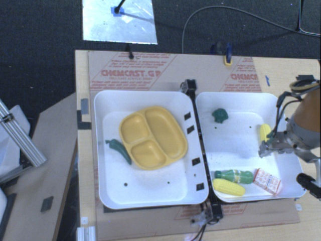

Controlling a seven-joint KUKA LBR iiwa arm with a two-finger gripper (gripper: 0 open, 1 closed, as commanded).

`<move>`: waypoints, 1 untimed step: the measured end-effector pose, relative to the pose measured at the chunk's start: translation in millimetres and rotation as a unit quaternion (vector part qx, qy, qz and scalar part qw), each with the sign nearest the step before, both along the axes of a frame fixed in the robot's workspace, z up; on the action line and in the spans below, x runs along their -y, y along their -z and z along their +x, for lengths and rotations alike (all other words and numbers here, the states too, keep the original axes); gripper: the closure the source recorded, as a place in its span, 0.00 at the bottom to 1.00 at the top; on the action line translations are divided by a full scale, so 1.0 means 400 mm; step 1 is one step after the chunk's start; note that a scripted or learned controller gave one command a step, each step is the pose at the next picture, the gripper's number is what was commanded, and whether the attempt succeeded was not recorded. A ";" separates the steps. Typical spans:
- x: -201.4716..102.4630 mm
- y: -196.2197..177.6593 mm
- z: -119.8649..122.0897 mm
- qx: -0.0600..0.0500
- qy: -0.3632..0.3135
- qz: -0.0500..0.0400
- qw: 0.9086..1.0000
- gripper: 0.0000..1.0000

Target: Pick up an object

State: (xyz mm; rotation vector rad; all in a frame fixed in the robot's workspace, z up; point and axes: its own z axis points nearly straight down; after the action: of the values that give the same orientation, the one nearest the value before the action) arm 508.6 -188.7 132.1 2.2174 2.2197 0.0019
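My grey arm with its orange band comes in over the right-hand shallow white plastic bin (241, 109), and my jaws (267, 149) hang low near that bin's right wall. I cannot tell from this view whether they are released or clenched, and nothing shows plainly between them.

Taking the right bin as my landmark: a small yellow piece (264, 132) lies just beside my jaws, toward the bin's far right side. A dark green lumpy toy vegetable (219, 115) sits near the bin's far edge, well apart from me. Along the near edge lie a green plastic bottle with a yellow cap end (234, 175), on its side, and a yellow toy corn cob (228, 187) just beside it, closer still to the rim. A small red and white packet (266, 181) rests at the near right corner.

To the left of that bin, touching it along the divider, is the second white bin (108, 134), carrying a yellow three-compartment plastic tray (153, 137) and a dark green toy pepper (119, 150) at the tray's left edge. Both bins sit on the cardboard-covered counter (145, 72).
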 end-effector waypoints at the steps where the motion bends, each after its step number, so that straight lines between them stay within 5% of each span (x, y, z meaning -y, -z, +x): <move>1: 0.009 -0.160 0.004 0.002 -0.002 0.000 1.000 1.00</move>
State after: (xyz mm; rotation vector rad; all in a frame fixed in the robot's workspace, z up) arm 510.3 -192.2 196.2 2.2113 2.2206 0.0054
